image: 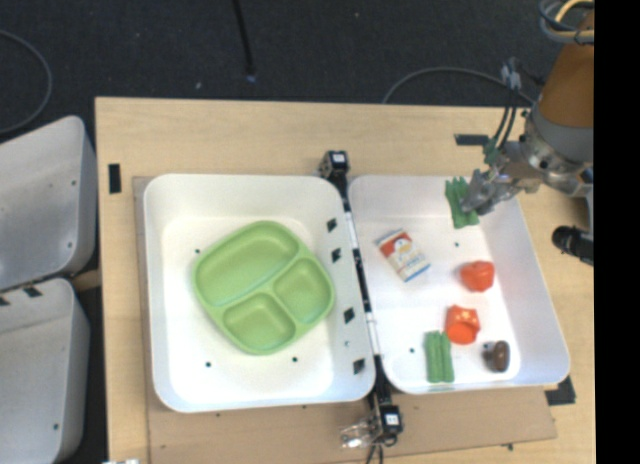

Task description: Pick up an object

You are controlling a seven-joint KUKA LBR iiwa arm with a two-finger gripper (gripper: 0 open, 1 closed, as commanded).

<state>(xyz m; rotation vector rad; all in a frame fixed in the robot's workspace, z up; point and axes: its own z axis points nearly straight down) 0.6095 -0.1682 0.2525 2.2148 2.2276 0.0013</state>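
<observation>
Compartments of a green plate (263,287) fill the left bin (160,372). In the right bin (535,282) lie a small carton (403,254), two orange-red pieces (477,275), and a green block (438,356). At upper right, the claw (478,195) is seen clamped on a green toy (461,203); a slow vertical lift is advised.

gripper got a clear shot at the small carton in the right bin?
Probably yes. The carton lies alone on open bin floor, apart from the other pieces, and the gripper hangs over the same bin's far edge with nothing between them.
</observation>
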